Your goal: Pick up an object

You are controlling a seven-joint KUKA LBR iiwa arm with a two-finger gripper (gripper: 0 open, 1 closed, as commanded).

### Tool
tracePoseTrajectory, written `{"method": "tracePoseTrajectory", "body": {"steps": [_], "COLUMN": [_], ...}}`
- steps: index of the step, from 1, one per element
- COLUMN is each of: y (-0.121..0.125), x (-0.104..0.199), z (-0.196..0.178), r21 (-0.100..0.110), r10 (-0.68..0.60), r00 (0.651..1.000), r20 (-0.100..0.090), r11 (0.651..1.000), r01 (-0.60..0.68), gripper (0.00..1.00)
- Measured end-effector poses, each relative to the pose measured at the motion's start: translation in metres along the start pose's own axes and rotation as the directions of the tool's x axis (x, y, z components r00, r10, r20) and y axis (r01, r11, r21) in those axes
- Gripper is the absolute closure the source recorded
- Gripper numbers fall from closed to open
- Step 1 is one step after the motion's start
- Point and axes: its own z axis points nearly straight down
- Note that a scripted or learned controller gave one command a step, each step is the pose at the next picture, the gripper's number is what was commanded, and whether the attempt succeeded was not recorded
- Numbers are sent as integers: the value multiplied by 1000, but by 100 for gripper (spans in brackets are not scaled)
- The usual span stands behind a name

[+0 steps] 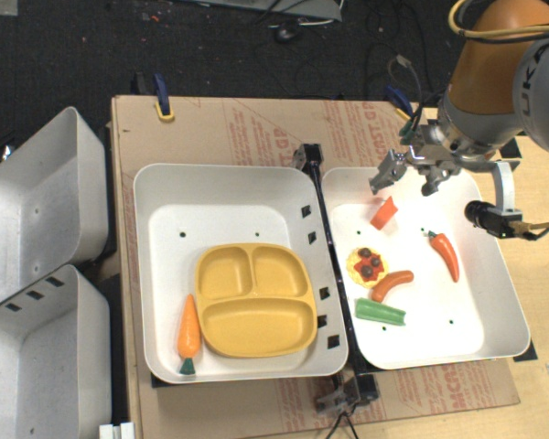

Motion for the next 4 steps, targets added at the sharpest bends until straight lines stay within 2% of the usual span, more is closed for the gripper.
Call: {"method": "tracePoseTrajectory", "body": {"steps": [1, 2, 3, 4], "y": [-5, 3, 4, 9], "x": [4, 2, 2, -2], "z": [63, 112, 99, 35], "r21": [3, 0, -6, -12], "r10": [0, 0, 0, -1], "r00": [1000, 1000, 1000, 1000], "r20": [-1, 0, 1, 1], "r11": [1000, 1000, 1000, 1000], "r01": [0, 0, 0, 1], "gripper": [0, 0, 100, 100]}}
